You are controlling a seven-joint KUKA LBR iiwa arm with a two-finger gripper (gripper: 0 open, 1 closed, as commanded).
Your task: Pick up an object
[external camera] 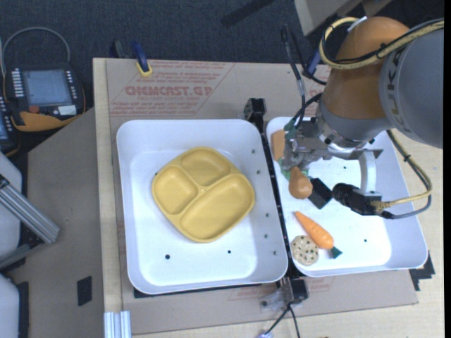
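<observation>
My gripper [297, 159] hangs low over the left side of the right bin [394, 231], under the orange wrist band. Just below it lies a brown pear-shaped toy [300, 186], close to or touching the gripper's tip. An orange carrot [314, 231] with a teal stub lies nearer the front. A round speckled cookie [304, 250] rests beside it at the bin's front left. A small black block [319, 193] sits right of the brown toy. An orange-brown oblong piece [277, 145] lies against the bin's left wall, partly hidden by the gripper.
The left bin [141, 259] holds a yellow divided plate [204, 193] in its middle. A black cable and fitting [356, 197] trail from the arm across the right bin. Black clamps [254, 108] sit between the bins at the back and front.
</observation>
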